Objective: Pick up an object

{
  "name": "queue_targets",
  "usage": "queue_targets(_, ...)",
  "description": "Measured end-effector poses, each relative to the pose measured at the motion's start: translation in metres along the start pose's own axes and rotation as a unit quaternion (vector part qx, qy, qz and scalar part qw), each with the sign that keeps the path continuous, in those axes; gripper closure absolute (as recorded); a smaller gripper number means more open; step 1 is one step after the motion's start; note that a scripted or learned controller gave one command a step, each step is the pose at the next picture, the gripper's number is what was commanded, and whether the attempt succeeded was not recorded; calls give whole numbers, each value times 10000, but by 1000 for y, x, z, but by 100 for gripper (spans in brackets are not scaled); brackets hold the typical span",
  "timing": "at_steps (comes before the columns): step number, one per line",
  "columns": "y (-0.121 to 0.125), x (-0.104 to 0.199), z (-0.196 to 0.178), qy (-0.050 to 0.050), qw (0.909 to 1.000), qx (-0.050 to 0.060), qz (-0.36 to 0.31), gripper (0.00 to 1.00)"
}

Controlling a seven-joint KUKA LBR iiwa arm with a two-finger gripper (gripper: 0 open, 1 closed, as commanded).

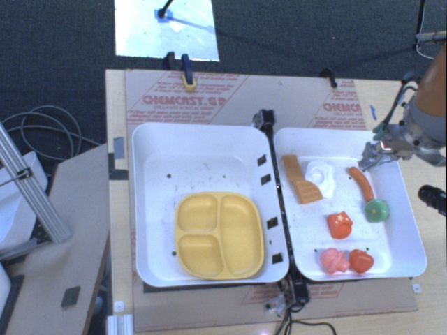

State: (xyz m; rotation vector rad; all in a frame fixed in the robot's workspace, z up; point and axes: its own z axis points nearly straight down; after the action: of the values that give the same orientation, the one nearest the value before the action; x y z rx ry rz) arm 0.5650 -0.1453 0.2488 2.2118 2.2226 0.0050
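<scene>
The right bin (pixel 405 253) holds several small items. A tan wedge (pixel 300 180) lies beside a white crumpled piece (pixel 321 176). To their right are an orange sausage-shaped piece (pixel 362 184) and a green ball (pixel 377 210). A red-orange round piece (pixel 339 225) sits in the middle, with a pink lump (pixel 334 259) and a red piece (pixel 361 260) near the front wall. My gripper (pixel 369 158) hangs over the bin's far right part, just above the upper end of the orange sausage-shaped piece. Nothing is seen held in it.
The left bin (pixel 154 187) holds a yellow divided plate (pixel 218 234). A black hinge strip (pixel 274 194) runs between the bins. Cardboard (pixel 209 96) lies under both bins, with a clamp (pixel 187 72) at its far edge. A metal frame (pixel 31 187) stands at left.
</scene>
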Motion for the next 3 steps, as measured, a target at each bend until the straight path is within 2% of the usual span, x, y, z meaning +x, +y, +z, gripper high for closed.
queue_targets(1,69,-39,-49,-20,10000,-29,-1,100)
queue_targets(2,-54,-44,-130,-8,10000,-20,41,100)
queue_targets(3,-50,-42,-124,1,10000,15,10,0)
